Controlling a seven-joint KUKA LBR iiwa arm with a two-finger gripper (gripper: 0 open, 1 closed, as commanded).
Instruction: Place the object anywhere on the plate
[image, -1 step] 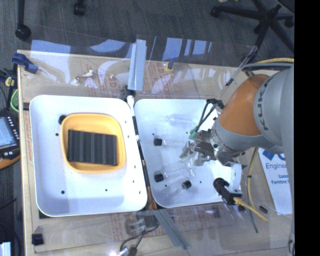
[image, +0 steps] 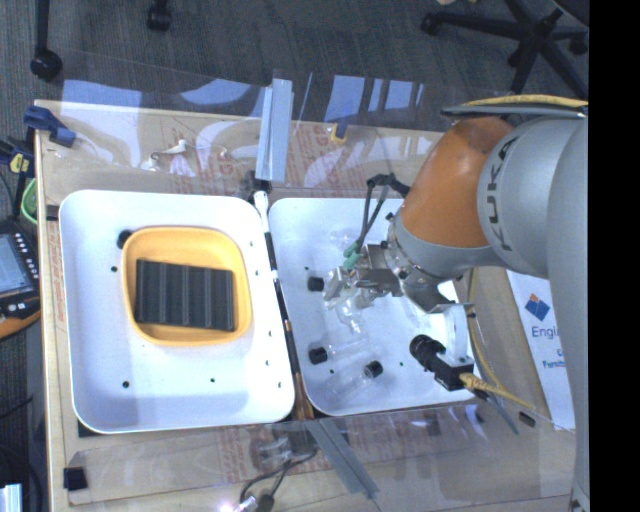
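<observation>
Wooden bench (image: 180, 145) bearing two shallow white bins side by side. Left bin (image: 90, 380) holding a yellow plate (image: 185, 245) with a dark ribbed centre. Right bin (image: 300, 240) scattered with small black pieces (image: 372, 369) and clear objects (image: 345, 315), none on the plate. Grey arm (image: 520, 190), orange-banded, reaching over the right bin; gripper (image: 352, 278) low among the clear objects.

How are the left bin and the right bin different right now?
The left bin holds a yellow plate with a dark ribbed centre; the right bin holds small dark objects and clear items. The gripper works over the right bin, not the left bin. Both are shallow, white and side by side.
</observation>
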